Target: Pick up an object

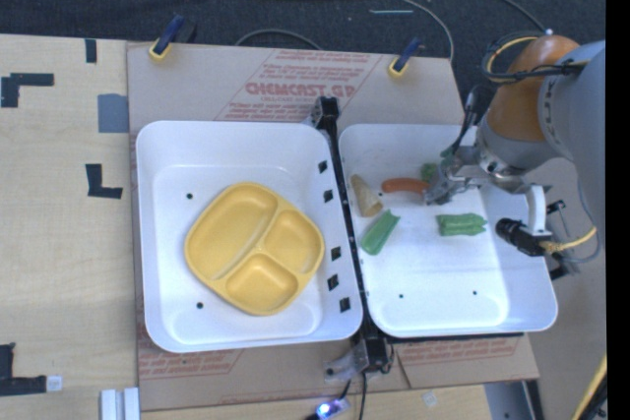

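One orange carrot [402,184] lies left-right beside the pincer [440,191], whose opening I cannot tell.

A single camera is sitting above the bench [59,241] and looking down on it at a slant, so the far edge is lying toward the top of the picture, where dark floor [118,5] is showing. It is standing far enough back to be taking in both white bins whole: the left bin [157,211] is filling the middle of the frame and the right bin [443,295] is lying beside it, toward the right. The arm [551,103] is coming in from the right edge, partly cut off by the frame.
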Robot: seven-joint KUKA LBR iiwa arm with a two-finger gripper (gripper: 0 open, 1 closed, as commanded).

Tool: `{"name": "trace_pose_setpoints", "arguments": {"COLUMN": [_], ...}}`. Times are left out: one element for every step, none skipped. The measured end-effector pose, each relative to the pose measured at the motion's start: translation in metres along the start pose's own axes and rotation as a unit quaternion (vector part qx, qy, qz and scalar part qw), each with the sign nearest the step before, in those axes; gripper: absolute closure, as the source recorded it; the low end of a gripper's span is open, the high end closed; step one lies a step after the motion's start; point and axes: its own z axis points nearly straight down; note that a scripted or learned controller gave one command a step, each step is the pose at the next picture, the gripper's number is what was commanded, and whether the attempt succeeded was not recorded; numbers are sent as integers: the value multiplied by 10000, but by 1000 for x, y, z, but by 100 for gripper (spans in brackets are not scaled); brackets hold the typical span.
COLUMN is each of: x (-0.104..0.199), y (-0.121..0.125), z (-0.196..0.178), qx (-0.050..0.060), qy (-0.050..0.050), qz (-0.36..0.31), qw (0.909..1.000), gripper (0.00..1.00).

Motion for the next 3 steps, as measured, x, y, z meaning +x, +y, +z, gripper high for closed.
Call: {"name": "trace_pose_setpoints", "arguments": {"x": [-6, -15, -15], "y": [-4, -5, -4], "z": [-60, -114, -167], "qx": [3, -3, -4], "qy": [18, 14, 15], "qz": [8, 4, -1], "qw": [10000, 10000, 10000], "gripper": [100, 100, 100]}}
